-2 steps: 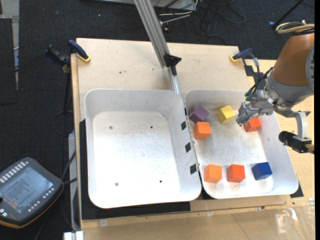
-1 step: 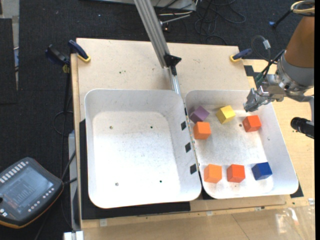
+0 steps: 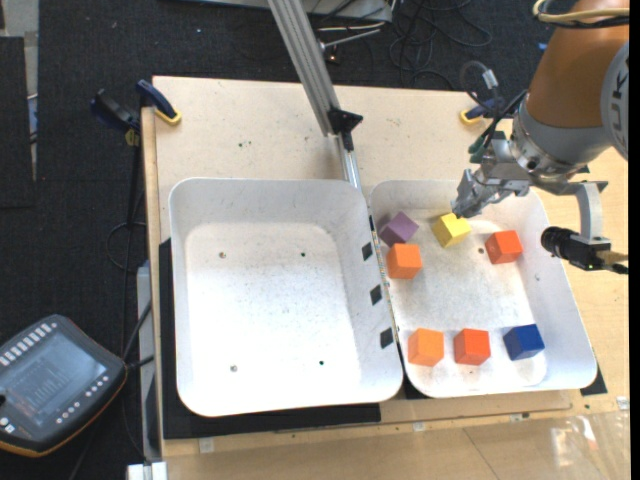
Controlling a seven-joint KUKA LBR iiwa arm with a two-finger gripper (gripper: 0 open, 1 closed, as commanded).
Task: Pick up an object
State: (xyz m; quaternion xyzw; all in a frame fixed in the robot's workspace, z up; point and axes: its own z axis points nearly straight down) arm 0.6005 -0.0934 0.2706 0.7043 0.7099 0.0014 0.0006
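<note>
The right bin [image 3: 470,298] holds several small cubes. A yellow cube [image 3: 450,230] lies near its back edge, with a purple cube [image 3: 399,228] and an orange cube [image 3: 404,260] to its left and an orange-red cube [image 3: 503,246] to its right. Along the front edge sit an orange cube [image 3: 426,347], a red-orange cube [image 3: 472,347] and a blue cube [image 3: 523,341]. My gripper [image 3: 467,208] reaches in from the right and hangs low, its tip right at the yellow cube's upper right corner. Whether it touches the cube is unclear.
The left bin [image 3: 260,288] adjoins the right one. A silver pole [image 3: 310,58] slants down to the bins' shared back corner. Clamps [image 3: 160,103] [image 3: 478,113] sit on the bench's back corners. A black fitting [image 3: 572,244] juts in at the right bin's rim.
</note>
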